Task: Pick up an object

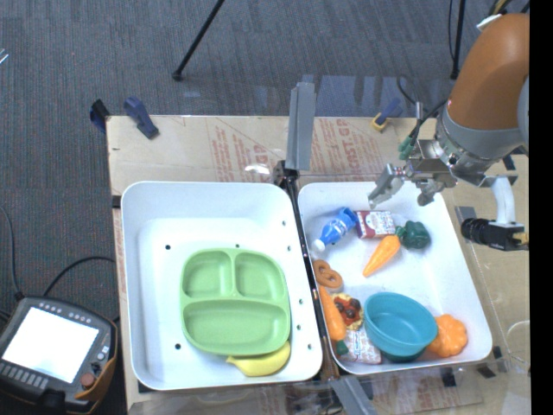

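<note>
My gripper (404, 191) hangs above the far edge of the right bin (449, 266), its two fingers spread apart with nothing between them. Just below it lie a blue and white bottle (334, 229), a dark red packet (375, 224), a green broccoli piece (415, 234) and an orange carrot (381, 255). Nearer the front sit a pretzel (327, 275), a second carrot (333, 317), a blue bowl (398, 324), an orange fruit (447, 336) and a small wrapped item (361, 346).
The left bin (155, 223) holds a green divided plate (235, 302) with a yellow banana (257, 363) at its front edge. A grey post (300, 128) stands behind the bins' divider. A tablet (50, 346) lies at the lower left.
</note>
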Motion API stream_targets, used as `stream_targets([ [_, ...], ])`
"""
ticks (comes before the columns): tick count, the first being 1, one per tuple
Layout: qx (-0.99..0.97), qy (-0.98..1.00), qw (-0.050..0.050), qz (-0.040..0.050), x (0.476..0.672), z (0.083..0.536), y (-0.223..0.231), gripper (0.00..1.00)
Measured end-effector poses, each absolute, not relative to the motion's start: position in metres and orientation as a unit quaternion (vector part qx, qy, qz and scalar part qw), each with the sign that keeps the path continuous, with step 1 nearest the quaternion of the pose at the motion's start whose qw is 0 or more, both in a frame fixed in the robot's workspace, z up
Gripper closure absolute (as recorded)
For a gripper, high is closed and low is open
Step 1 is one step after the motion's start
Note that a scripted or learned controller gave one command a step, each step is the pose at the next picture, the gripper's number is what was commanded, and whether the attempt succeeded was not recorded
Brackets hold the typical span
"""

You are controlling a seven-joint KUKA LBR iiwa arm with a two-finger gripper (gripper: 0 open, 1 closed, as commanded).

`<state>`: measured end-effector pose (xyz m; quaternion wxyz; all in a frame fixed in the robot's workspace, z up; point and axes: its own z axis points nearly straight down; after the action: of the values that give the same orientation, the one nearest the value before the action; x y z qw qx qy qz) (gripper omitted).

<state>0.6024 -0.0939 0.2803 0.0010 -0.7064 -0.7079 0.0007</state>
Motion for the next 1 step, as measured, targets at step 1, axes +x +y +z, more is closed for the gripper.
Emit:
stream_targets([
  [1, -0.746, -0.666, 0.006, 0.0046, 0.5763, 0.1641, -0.1595, 0.00],
])
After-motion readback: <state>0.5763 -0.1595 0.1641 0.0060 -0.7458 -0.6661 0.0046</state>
